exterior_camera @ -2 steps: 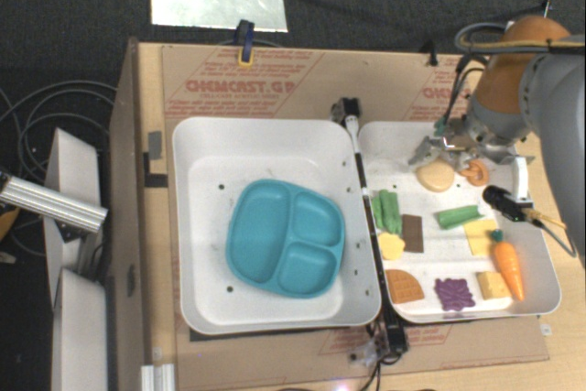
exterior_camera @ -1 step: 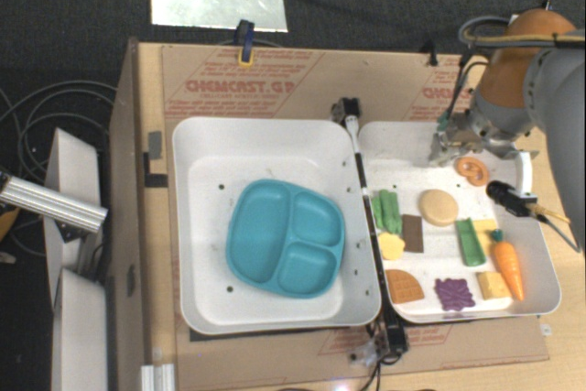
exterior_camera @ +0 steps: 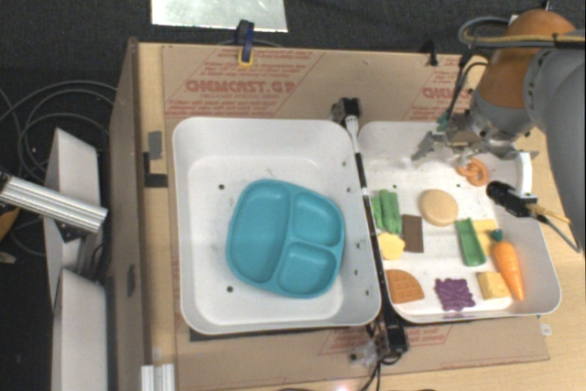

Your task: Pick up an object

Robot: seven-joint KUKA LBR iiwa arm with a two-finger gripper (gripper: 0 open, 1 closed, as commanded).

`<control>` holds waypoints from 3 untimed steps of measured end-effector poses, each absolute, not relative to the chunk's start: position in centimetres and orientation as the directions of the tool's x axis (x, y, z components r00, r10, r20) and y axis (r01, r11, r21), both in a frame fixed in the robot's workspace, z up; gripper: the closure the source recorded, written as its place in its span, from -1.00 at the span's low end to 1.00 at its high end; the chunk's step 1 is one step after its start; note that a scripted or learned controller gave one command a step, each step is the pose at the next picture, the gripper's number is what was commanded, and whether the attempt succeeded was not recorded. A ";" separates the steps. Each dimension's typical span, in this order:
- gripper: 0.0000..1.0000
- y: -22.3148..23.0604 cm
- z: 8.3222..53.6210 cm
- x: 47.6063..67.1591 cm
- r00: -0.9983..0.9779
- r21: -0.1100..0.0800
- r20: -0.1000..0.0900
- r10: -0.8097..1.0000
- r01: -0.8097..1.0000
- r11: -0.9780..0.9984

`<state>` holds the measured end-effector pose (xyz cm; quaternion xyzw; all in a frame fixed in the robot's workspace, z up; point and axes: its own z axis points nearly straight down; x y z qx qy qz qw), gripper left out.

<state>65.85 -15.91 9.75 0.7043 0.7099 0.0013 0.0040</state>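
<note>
Camera view: gripper (exterior_camera: 455, 145) at the right bin's (exterior_camera: 549, 288) 1 o'clock corner; finger state cannot be told. Just beside it, toward 4 o'clock, lies a small curled orange pretzel (exterior_camera: 473, 171). Farther toward 5 o'clock, a tapered carrot (exterior_camera: 508, 268) lies lengthwise, tip toward 6. Left bin (exterior_camera: 197, 197): glossy blue divided plate (exterior_camera: 284, 236).

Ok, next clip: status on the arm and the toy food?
End effector above right bin's far end, nothing visibly held. Pretzel just beside it. Other toy food untouched; blue tray in left bin.
</note>
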 end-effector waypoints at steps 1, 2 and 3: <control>-1.00 -18.6 12.5 61.6 0.002 0.001 -0.002 1.000 1.000 -0.002; -1.00 -14.7 13.9 56.2 -0.001 -0.003 0.001 1.000 1.000 0.001; -1.00 -17.7 8.3 51.1 0.003 -0.002 0.000 1.000 1.000 -0.003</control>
